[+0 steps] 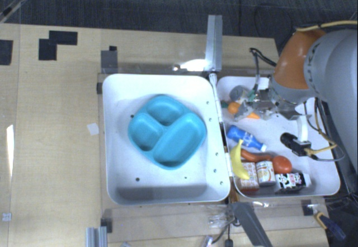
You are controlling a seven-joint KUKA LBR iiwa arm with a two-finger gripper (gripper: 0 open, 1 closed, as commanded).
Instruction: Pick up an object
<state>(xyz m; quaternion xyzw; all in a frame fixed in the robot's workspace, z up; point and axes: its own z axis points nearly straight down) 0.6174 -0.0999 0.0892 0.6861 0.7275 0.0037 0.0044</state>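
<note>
My gripper hangs low over the far end of the right bin, reached in from the right under the orange wrist band. Just left of it lie a small orange object and a grey round object; whether it touches either I cannot tell. Nearer the front lie a blue tube, a yellow banana, a long red object, a red round object, two small cans and a black-and-white carton.
The left bin holds a blue divided plate at its middle. A metal post rises at the wall between the bins. Cables and a black plug hang from the arm over the right bin's right side.
</note>
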